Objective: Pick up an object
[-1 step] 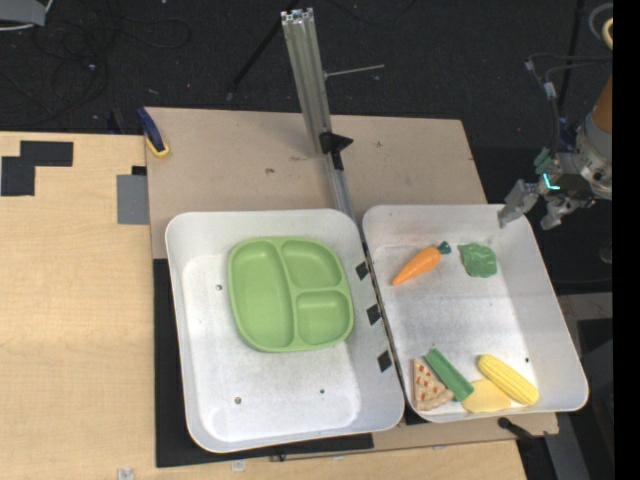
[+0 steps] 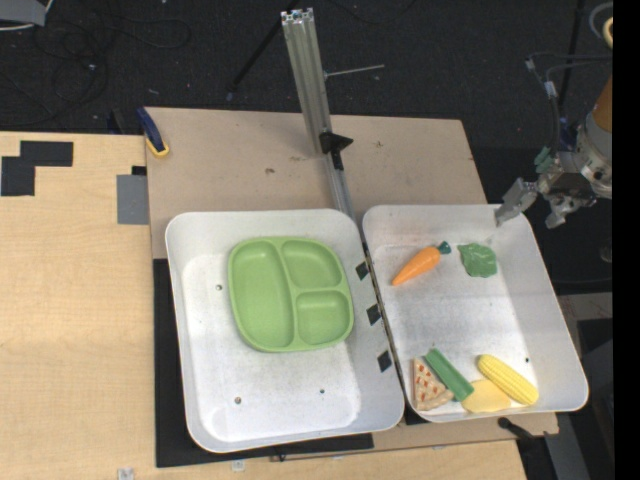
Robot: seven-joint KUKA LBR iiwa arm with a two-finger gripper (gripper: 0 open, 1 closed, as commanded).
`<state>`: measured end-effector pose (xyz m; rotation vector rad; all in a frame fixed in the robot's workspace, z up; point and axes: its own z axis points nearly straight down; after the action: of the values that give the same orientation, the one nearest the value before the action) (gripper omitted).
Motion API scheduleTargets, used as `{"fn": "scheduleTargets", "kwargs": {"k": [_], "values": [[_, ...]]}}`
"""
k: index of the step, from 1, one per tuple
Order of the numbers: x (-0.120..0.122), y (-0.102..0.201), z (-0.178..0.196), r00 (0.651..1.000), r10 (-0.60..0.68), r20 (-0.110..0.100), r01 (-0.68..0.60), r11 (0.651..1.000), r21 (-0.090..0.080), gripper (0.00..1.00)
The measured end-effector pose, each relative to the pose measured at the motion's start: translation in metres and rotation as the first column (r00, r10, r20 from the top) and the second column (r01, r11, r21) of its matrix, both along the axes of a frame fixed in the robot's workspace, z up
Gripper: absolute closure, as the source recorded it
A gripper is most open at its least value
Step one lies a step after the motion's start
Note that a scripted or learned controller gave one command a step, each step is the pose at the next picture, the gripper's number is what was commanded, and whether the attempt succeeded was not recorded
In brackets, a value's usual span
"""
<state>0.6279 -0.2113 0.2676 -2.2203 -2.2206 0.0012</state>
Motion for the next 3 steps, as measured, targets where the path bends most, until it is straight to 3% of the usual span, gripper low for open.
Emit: {"fn": "scheduleTargets", "kwargs": {"k": [1, 3], "values": [[0.006, 0.007, -0.058, 1.0, 0.003, -0.004, -0.003, 1.0, 0.001, 0.0], [-0.004, 0.012, -0.154, 1.0, 0.001, -0.004, -0.001, 1.0, 0.001, 0.0]]}}
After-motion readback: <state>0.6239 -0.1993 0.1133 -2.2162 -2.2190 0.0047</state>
